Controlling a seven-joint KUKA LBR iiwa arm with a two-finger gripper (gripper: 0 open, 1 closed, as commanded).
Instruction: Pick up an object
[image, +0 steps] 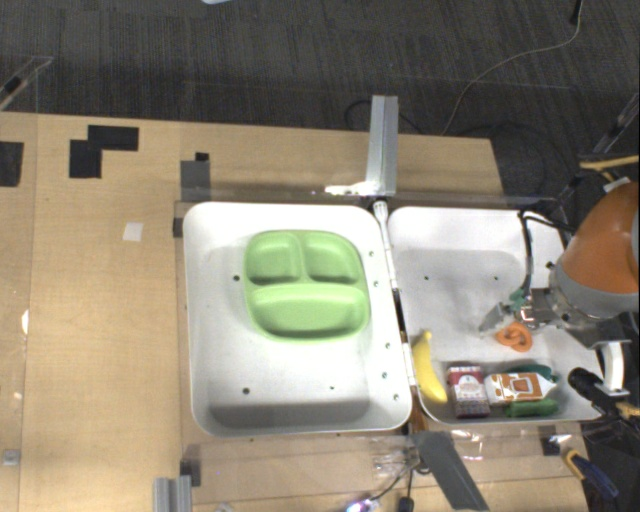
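The claw (507, 318) hangs low in the right bin (450, 240), at the frame's right, just above a small orange object (516, 339). Whether it is open or closed, I cannot tell. This looks like the reach-and-grasp step; next it must close on the object and lift straight up.

Open floor in right bin (450, 260) above banana (428, 368), packets (505, 392).
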